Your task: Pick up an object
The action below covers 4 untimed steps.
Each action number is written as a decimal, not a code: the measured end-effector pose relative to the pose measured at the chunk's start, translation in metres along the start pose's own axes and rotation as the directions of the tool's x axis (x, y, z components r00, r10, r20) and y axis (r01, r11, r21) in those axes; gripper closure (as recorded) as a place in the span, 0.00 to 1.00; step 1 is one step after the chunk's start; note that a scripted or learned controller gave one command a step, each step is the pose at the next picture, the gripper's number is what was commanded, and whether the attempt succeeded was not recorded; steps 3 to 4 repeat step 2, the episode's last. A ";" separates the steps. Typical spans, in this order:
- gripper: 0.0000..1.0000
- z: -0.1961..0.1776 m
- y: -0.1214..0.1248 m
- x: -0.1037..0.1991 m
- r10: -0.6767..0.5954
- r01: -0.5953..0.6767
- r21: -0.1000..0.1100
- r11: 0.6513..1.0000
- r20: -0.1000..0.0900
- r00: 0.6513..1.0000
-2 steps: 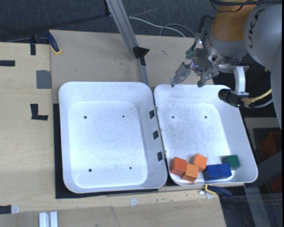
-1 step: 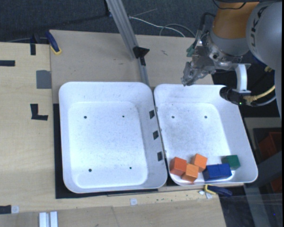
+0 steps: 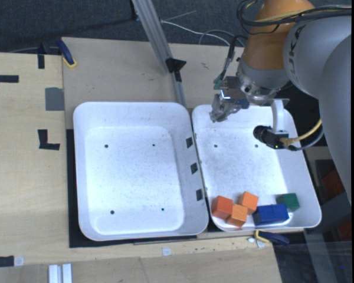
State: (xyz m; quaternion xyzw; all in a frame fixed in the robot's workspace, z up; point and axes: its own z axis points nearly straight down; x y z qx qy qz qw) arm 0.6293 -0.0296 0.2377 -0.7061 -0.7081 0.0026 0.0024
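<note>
Looking across the tabletop (image 3: pixel 23 158): pale wood, with black tape marks and a grey patch on its left part.
Far left corner: a blue clamp with a yellow tip (image 3: pixel 66 53) sits at the tabletop's far edge.
Left bin (image 3: pixel 130 117): shallow, white, speckled with fine dark dust, resting on a dark mat.
Metal rail (image 3: pixel 156 34): a slanted silver bar comes down from the far side and ends at the far rim where the two bins meet.
Divide between the bins: small black clips (image 3: pixel 193 167) sit along the shared edge.
Right bin (image 3: pixel 253 158): also white and shallow, just beside the left one; all the blocks lie in its near end.
Orange blocks (image 3: pixel 223 206): three of them huddle together near the right bin's near rim, touching or almost touching one another.
Blue block (image 3: pixel 271 214): just right of the orange ones, against the near rim.
Green block (image 3: pixel 289 201): small, just beyond the blue block's right end, toward the bin's right wall.
Hand (image 3: pixel 219 112): it hangs over the far left corner of the right bin, well apart from the blocks; nothing sits between its fingers, and I cannot tell whether they are spread or pressed together.
Arm (image 3: pixel 295 34): grey, with its orange band above the wrist, reaching in from the right; a black cable fitting (image 3: pixel 265 135) sticks out just beside the wrist.
Near edge: another blue and yellow clamp (image 3: pixel 265 238) lies below the right bin.
</note>
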 end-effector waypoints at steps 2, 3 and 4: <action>1.00 -0.047 -0.007 0.127 -0.008 0.007 -0.011 1.000 -0.004 1.000; 1.00 -0.047 -0.007 0.127 -0.008 0.007 -0.011 1.000 -0.004 1.000; 1.00 -0.047 -0.007 0.127 -0.008 0.007 -0.011 1.000 -0.004 1.000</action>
